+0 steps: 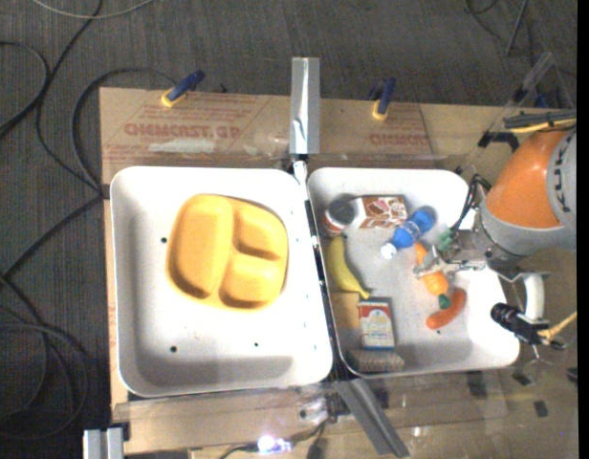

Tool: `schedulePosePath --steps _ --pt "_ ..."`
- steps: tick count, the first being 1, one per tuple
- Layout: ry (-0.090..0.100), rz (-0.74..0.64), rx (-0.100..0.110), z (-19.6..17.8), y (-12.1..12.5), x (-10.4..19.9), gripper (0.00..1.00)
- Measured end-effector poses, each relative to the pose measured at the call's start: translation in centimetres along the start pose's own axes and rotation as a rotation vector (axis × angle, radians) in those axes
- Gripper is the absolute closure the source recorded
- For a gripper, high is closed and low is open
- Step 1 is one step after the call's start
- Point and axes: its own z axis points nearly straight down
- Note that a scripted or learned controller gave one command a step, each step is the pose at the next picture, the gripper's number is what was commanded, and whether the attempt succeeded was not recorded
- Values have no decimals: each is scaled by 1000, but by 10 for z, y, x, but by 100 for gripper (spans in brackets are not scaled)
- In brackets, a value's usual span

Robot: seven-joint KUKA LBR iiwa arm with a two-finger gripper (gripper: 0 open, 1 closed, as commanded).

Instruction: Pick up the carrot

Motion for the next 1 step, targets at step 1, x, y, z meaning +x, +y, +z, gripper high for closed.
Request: schedulePosePath --steps 1 --pt "-8 74 12 -59 43 10 100"
